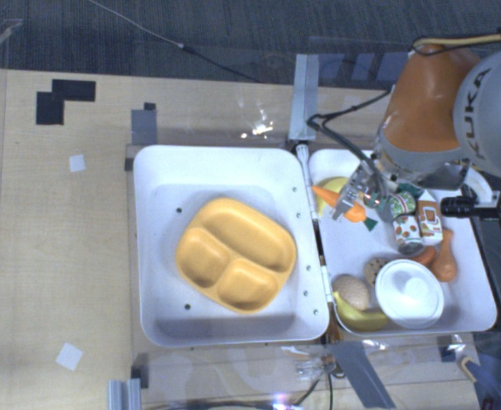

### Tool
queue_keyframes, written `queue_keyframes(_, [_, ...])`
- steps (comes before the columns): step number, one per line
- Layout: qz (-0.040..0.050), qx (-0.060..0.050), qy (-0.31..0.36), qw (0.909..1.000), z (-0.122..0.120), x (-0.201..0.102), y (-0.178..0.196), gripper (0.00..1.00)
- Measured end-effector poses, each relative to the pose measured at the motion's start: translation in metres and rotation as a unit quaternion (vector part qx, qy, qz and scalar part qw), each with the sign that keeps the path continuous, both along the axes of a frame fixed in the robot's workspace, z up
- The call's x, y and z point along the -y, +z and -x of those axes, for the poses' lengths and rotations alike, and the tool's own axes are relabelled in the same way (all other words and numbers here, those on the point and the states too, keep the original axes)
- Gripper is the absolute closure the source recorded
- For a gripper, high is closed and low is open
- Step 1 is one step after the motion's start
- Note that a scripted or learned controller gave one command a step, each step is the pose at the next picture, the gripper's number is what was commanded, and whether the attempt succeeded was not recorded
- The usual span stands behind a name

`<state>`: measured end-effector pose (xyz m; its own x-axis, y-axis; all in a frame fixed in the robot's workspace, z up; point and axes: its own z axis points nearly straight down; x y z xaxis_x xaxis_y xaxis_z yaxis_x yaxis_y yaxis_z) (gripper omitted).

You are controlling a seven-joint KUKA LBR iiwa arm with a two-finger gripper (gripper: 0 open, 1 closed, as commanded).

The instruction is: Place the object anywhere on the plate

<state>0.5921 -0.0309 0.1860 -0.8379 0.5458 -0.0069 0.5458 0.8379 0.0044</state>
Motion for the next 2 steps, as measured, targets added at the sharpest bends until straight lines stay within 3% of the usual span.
queue_keyframes(1, [-0.0012, -0.001, 0.056, 0.9984, 0.0531, -0.0705, -0.0005, 1.00])
queue_keyframes(2, [-0.0003, -0.001, 0.054, 0.9985, 0.0528, -0.0677, -0.0004, 0.00])
